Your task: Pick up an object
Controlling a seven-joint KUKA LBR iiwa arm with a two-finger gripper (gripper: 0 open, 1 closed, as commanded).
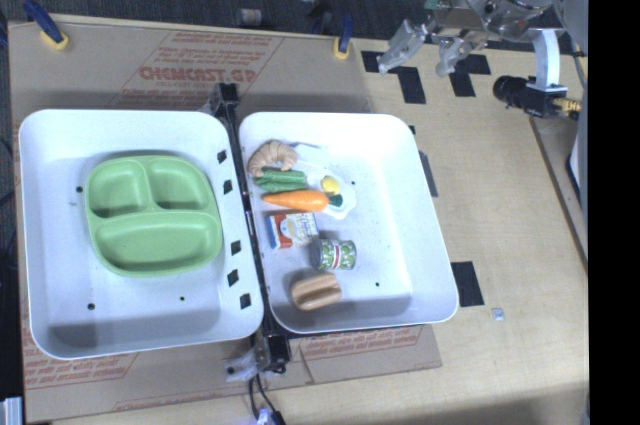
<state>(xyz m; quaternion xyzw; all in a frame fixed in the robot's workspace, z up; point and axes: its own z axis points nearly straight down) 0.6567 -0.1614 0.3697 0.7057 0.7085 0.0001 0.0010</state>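
Gripper [432, 51] hangs spread, grasping nothing, beyond the right bin [425, 213], which holds seemingly six toy foods; left bin [40, 213]: one green tray [153, 215].

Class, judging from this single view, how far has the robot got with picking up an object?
Nothing looks done: the carrot, can and bun all lie in the right bin. In hand: nothing; the hand hangs open above the bench, beyond that bin's far corner. Left: descend, grasp one item, lift.
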